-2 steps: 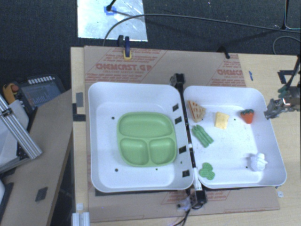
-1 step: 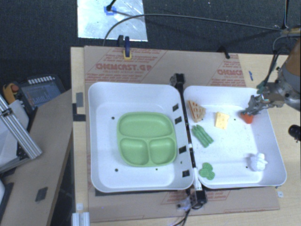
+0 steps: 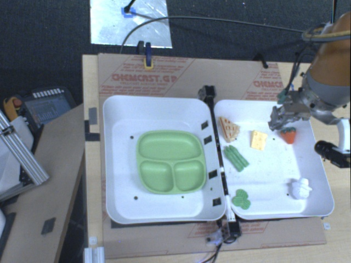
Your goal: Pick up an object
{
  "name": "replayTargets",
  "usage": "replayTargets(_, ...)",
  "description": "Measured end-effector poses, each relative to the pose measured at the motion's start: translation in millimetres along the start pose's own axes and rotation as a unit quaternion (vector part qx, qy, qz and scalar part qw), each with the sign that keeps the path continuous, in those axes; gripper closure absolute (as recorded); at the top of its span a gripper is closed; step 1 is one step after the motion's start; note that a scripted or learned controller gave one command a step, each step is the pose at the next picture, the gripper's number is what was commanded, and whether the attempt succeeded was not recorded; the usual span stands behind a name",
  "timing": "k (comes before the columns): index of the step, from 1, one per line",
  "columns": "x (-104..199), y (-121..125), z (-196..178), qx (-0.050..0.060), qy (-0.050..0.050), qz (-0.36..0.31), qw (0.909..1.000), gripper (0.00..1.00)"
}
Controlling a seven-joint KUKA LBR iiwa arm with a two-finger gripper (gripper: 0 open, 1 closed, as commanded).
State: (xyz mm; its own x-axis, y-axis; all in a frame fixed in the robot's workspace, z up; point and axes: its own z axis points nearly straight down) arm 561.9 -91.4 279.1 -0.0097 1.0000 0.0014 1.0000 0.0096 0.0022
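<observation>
My gripper [image 3: 282, 123] hangs low over the back right of the right bin [image 3: 318, 201], its dark fingers right beside a red and orange toy vegetable [image 3: 289, 135]. I see nothing between the fingers. In the same bin lie a yellow cheese block [image 3: 258, 140], a tan pizza slice [image 3: 228, 129], a green bean bundle [image 3: 236, 158], green round slices [image 3: 241, 199] at the front left and a small white object [image 3: 300, 189] at the front right.
The left bin [image 3: 118, 114] holds a green three-compartment plate [image 3: 169, 161]. A black divider with clips [image 3: 215, 147] runs between the bins. A dark bracket [image 3: 332, 152] juts in at the right bin's right rim. Cables cross behind the bins.
</observation>
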Motion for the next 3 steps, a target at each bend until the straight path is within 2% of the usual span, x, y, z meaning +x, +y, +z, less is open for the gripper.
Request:
replayTargets(1,47.5,17.1,19.2,0.001,0.0,0.0,1.0,1.0)
replayTargets(3,139.8,38.0,26.4,0.0,0.0,0.0,1.0,1.0)
